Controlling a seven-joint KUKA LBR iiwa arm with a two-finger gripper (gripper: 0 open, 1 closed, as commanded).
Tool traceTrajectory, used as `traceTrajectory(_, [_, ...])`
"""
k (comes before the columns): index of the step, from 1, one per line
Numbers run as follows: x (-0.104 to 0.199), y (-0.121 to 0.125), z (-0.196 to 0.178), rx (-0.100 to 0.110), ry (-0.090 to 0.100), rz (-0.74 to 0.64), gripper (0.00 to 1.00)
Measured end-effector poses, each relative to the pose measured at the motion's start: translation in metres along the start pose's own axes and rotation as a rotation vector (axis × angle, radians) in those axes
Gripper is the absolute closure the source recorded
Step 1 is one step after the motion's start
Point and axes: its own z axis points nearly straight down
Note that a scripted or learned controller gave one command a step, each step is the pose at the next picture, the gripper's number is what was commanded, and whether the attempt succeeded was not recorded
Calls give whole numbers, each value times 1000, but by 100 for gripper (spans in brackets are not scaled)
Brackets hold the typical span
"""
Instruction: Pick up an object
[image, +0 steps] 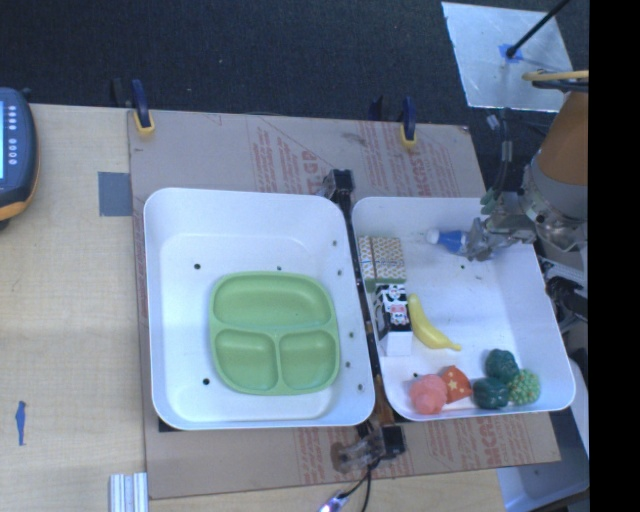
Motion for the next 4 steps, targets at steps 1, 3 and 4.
traceTrajectory(1, [32, -50, -8, 2, 1, 1, 100])
traceTrajectory(3, [72, -15, 6, 1, -2, -3, 100])
traceTrajectory(4, [85, -13, 15, 3, 0, -1, 100])
